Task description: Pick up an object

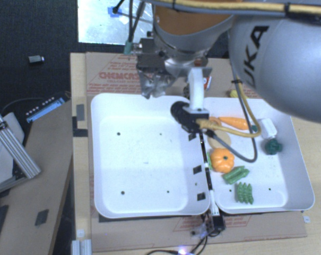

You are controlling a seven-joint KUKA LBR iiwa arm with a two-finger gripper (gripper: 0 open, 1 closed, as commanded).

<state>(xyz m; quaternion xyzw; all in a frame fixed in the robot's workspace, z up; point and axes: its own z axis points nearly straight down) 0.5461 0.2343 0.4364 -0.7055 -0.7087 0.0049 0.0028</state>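
Over in the right bin (277, 187), near its top, a carrot (234, 122) lies roughly left-to-right, down and right of the pincer (152, 86), which hangs over the left bin's (139, 163) top rim. Can't tell if the pincer's wide or narrow, too blurry.

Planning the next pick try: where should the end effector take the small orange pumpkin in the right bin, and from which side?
Probably from straight above, across the pumpkin at its middle: it is round and squat. Close along the far-near line, since the bin wall flanks its left and a green pod its lower right.
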